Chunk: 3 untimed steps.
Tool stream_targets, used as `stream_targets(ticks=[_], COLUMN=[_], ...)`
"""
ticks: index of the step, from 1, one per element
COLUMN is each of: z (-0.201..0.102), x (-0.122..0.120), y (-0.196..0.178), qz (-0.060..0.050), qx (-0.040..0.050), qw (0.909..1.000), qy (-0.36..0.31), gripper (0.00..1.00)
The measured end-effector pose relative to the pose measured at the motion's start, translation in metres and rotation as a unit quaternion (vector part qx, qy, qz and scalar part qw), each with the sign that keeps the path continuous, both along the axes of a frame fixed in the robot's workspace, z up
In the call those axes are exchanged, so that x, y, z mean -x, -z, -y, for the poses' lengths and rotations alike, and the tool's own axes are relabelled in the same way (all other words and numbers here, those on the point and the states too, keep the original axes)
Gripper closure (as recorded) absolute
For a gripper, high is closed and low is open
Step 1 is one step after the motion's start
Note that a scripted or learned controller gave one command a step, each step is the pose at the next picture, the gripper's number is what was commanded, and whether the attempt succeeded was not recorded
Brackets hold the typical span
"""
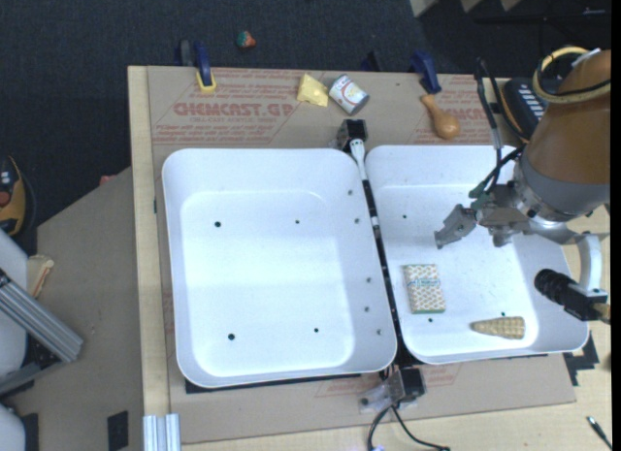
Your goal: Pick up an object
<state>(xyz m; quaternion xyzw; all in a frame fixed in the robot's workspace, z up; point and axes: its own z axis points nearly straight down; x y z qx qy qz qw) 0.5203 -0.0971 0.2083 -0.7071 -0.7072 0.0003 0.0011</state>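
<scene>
The gripper (pixel 456 231) is held above the right bin (pixel 408 173), its fingers spread wide with nothing between them, presumably so that an object can be approached from above. Candidates lie in that bin: a packet (pixel 424 288) at the gripper's 7 o'clock and a cone (pixel 499 327) at 5 o'clock, both apart from it.

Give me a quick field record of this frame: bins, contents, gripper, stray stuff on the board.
right bin: holds a patterned rectangular packet and a waffle-cone-shaped item, lying apart
left bin: white, shallow, beside the right bin
gripper: above the right bin, up and right of the packet, nothing seen between its fingers
arm: enters from the right, orange band above the wrist
board behind bins: yellow wedge, small carton, tan pear-shaped object
</scene>
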Motion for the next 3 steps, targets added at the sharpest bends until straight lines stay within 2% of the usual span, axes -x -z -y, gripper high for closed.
stream_targets(ticks=[1, 2, 3], z=[0.023, 0.029, 0.028], x=[0.006, 0.017, 0.017], y=[-0.124, -0.284, -0.286], qz=[0.009, 0.012, 0.004], qx=[0.0028, 0.0033, 0.0022], qw=[1.0, 0.9999, 1.0], qy=[0.001, 0.0, 0.0], gripper=[0.0, 0.0, 1.0])
